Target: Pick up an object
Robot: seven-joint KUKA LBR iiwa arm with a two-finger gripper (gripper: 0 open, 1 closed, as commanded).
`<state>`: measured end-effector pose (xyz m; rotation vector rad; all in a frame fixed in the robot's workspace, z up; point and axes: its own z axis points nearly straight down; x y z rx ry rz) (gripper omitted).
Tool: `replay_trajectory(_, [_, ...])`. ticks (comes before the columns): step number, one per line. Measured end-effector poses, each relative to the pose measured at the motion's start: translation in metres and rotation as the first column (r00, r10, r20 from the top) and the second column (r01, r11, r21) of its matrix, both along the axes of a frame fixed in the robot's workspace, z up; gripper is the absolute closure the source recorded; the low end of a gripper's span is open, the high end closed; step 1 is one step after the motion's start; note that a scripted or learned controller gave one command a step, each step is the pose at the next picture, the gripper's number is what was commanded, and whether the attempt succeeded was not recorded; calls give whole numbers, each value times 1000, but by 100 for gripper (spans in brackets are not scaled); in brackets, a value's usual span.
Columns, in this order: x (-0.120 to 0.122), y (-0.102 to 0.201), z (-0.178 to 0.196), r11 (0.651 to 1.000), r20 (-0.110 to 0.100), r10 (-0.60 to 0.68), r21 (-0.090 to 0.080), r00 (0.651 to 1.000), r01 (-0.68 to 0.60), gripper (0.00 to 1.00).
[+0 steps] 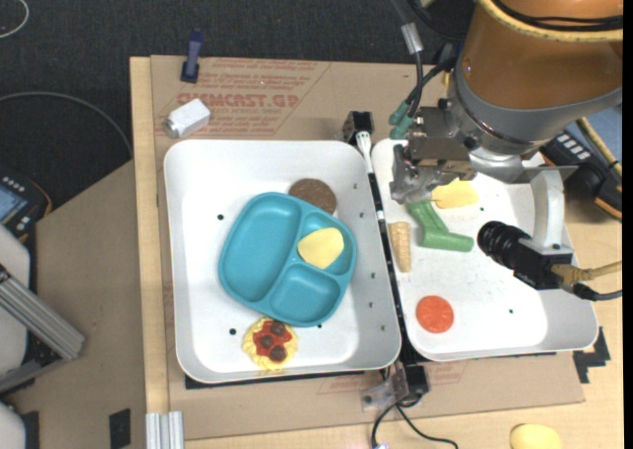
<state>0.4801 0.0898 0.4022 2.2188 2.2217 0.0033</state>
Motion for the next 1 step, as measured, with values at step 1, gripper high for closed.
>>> replay_trajectory(1, [-1, -4, -5, 1000, -4, -2, -1, 1000, 2, 100])
